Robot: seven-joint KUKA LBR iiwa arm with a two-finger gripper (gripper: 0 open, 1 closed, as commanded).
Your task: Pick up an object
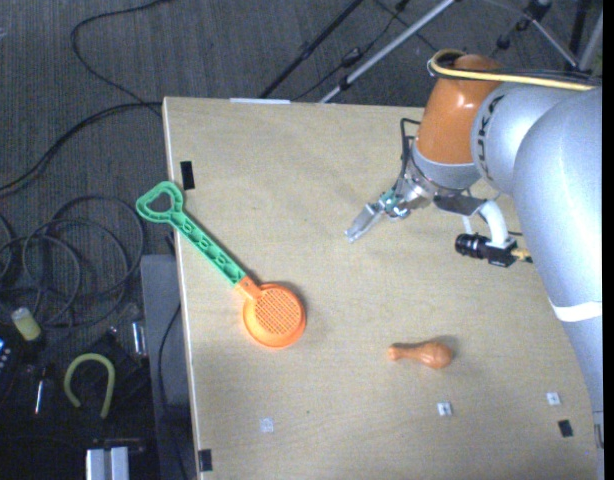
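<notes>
An orange strainer [272, 314] with a green handle [192, 233] lies on the left part of the wooden bench top; the handle runs out over the bench's left edge. A small orange drumstick-shaped object [423, 353] lies lower right of the middle. My gripper [362, 224] hangs over the bench's middle, up and to the right of the strainer and well above the drumstick. Its fingertips point down-left and nothing shows between them.
The tan bench top [287, 158] bears small black marks near its edges. Cables, a green U-shaped item [90, 378] and tripod legs [417, 18] lie on the dark floor to the left and behind. The arm's grey body [557, 198] takes up the right side.
</notes>
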